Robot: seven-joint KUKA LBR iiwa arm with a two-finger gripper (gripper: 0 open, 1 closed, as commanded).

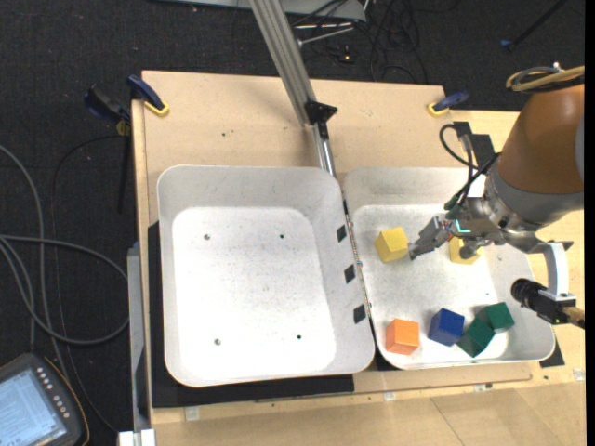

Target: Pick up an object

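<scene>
Seen from above at a slant, a tan bench (242,119) carries two shallow white bins side by side. The left bin (177,249) shows a speckled white floor with four small dark dots. A grey metal pole (284,49) slants down from the top of the view and ends at the seam where the bins meet.

The right bin (390,189) holds the blocks. Near its upper left lies a yellow block (392,243), a little tilted. Along the bin's near edge, going left to right, sit an orange block (403,335), a blue block (447,326), a dark green block (476,337) touching the blue one, and a second green block (499,316) just behind the dark green one.

The gripper (429,239) hangs over the middle of the right bin, just right of the yellow block. Its dark fingers point left toward that block, and their tips look very near or touching its right side. The block is not between the fingers. The fingers are small and dark against the bin, and whether they are spread or pressed together cannot be told. A second small yellow thing (464,252) sits just right of the gripper, partly hidden by it, so its shape is unclear.

The arm (548,156) comes in from the right, grey at the wrist with a wide orange band above it, and black cables run along it.

Yellow clamps (153,105) grip the bench's far corners, and black cables lie on the dark floor to the left.
</scene>
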